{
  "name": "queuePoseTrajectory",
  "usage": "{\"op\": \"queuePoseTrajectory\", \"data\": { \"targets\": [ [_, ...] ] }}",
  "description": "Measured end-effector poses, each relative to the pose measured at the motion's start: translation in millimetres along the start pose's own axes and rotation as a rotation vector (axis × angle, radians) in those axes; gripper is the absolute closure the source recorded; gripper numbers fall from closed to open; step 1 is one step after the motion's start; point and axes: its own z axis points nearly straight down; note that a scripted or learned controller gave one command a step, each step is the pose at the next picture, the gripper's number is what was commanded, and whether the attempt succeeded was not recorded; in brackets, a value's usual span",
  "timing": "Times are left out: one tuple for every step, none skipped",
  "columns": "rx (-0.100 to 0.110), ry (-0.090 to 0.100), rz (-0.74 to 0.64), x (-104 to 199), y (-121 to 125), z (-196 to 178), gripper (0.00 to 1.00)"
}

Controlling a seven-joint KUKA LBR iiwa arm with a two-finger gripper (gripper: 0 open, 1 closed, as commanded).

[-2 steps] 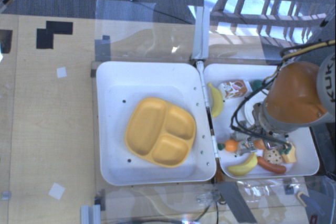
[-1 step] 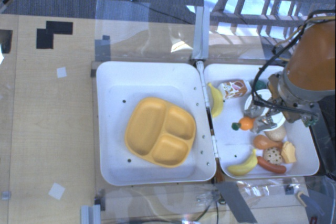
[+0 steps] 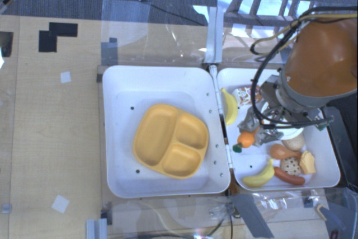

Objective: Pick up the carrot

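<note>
The carrot [image 3: 246,139] is a short orange piece with a green stub at its lower left. It lies in the right bin [image 3: 330,176], close to the divider between the bins. My gripper [image 3: 263,130] hangs low over that bin, just to the right of the carrot and touching or nearly touching its right side. The grey wrist and the orange band of the arm [image 3: 324,59] cover the bin's upper right part. Nothing can be made out as held in the gripper.
The right bin also holds a banana [image 3: 228,106] along the divider, a second banana [image 3: 258,175] at the front, a sausage [image 3: 289,177], a cookie [image 3: 290,165], a cheese wedge [image 3: 307,163] and a small packet [image 3: 242,95]. A yellow compartment plate [image 3: 170,140] lies in the left bin [image 3: 120,176].
</note>
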Motion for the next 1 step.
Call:
{"op": "queuePoseTrajectory", "data": {
  "targets": [
    [-0.006, 0.004, -0.435, -20.3, -39.7, 50.8, 1.0]
  ]
}}
